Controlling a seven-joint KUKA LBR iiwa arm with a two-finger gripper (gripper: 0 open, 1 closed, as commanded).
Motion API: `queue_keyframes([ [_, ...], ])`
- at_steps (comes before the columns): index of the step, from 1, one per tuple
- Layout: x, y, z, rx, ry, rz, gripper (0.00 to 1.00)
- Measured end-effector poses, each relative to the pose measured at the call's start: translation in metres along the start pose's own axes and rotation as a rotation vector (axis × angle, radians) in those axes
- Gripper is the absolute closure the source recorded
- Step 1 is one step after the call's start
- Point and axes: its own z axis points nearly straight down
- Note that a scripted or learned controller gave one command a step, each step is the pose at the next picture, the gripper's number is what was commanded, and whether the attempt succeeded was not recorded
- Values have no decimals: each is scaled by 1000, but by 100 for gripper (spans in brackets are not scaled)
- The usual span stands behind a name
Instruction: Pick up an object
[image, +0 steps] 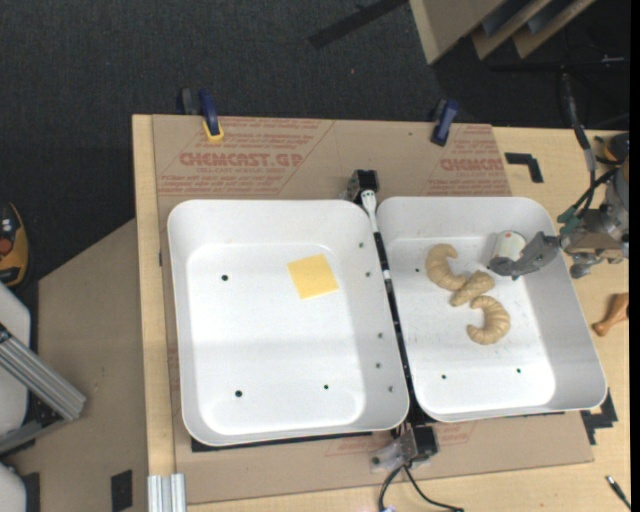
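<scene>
The bench (300, 140) is being viewed from a single camera fixed above it, and the scene is being looked down upon at a slant rather than straight from overhead. Both white bins are being taken in whole, the left bin (190, 330) and the right bin (560, 360) lying side by side at mid distance. Dark floor (100, 60) is being included beyond the bench's far edge and at the left.

Dark carpet floor (90, 90) – brown board bench (330, 150) – blue clamps (209, 108) at far edge.
</scene>
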Motion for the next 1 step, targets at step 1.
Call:
queue_keyframes([
  [1,39,-43,113,13,6,-1,0],
])
